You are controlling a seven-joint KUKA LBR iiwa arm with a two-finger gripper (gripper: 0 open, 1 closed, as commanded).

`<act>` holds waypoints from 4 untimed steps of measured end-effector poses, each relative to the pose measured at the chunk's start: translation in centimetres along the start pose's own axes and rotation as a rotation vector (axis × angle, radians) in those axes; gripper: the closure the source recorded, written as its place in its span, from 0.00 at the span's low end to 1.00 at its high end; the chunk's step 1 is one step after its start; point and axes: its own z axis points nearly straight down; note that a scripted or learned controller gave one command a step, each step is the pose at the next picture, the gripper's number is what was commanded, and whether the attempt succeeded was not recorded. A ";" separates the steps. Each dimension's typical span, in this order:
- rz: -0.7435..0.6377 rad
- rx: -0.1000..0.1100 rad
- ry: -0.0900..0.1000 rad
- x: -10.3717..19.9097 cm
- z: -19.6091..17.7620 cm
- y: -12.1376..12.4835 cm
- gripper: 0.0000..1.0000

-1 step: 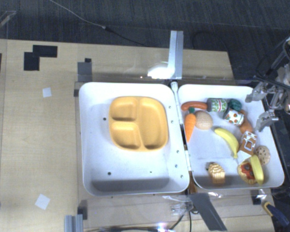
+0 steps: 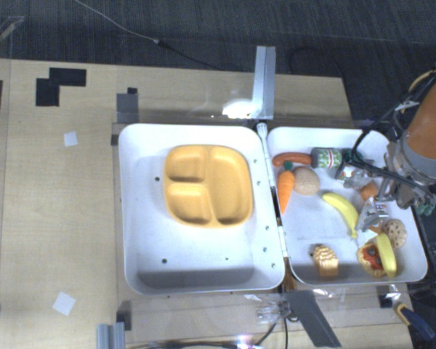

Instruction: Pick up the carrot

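the carrot [image 2: 284, 192] lies against the right bin's [image 2: 414, 271] left wall beside a potato [image 2: 307, 182], so the end effector [image 2: 374, 213], its state unclear, should cross left and descend lengthwise.

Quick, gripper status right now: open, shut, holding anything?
Gripper: cannot be told; it sits over the right bin, away from the carrot.

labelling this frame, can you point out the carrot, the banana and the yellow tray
carrot [image 2: 284, 189], camera view, middle of its orange body
banana [image 2: 343, 208], camera view, middle of its curve
yellow tray [image 2: 206, 185], camera view, central divider ridge
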 end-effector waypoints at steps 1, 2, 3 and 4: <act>0.067 0.002 -0.021 2.9 7.8 4.7 0.00; 0.059 0.003 -0.027 2.6 6.6 4.8 1.00; 0.316 0.000 -0.003 4.9 6.1 6.7 1.00; 0.392 -0.001 -0.004 4.8 6.4 7.5 1.00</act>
